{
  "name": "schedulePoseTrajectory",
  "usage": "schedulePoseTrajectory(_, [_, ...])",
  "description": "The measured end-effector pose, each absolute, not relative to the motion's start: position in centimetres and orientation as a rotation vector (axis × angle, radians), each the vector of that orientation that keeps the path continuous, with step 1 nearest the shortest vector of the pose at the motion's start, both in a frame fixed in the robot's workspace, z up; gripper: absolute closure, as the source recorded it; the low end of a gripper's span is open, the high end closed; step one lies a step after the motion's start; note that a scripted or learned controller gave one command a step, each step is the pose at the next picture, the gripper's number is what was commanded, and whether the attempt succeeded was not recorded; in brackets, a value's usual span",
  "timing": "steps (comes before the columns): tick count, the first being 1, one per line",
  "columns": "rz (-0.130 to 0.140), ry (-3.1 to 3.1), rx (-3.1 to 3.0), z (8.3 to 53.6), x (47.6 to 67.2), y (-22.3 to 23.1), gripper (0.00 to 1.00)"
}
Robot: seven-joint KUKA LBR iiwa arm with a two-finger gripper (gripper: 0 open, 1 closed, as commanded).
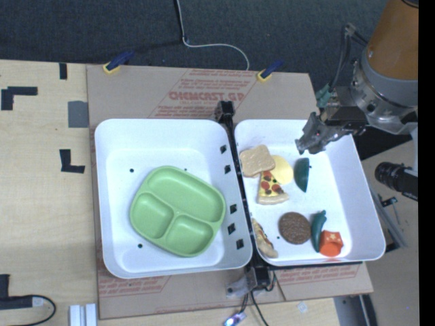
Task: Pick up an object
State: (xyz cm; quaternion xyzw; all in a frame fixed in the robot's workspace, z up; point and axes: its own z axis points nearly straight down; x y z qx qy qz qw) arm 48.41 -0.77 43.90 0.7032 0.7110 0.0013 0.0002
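You are looking down on a pale wooden bench top (41,202) marked with short black tape strips (68,161) and one grey square patch (78,113), with a flat brown cardboard sheet printed in red lettering (197,94) laid over it and clipped at its far edge by two yellow-and-blue clamps (119,61). Beyond the bench you see dark blue-grey carpet (88,15), crossed by a thin white cable (204,45) that curves toward the cardboard

A sheet of brown cardboard (204,94) lies under 2 white bins (109,182) — at its far edge sit 2 clips with yellow and blue parts (117,62), and a white cable (197,43) runs across the dark floor beyond it.
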Motion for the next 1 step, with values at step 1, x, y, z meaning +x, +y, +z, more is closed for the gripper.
schedulePoseTrajectory(1, [0.000, 2.234, 2.212, 44.06, 48.35, 6.47, 1.00])
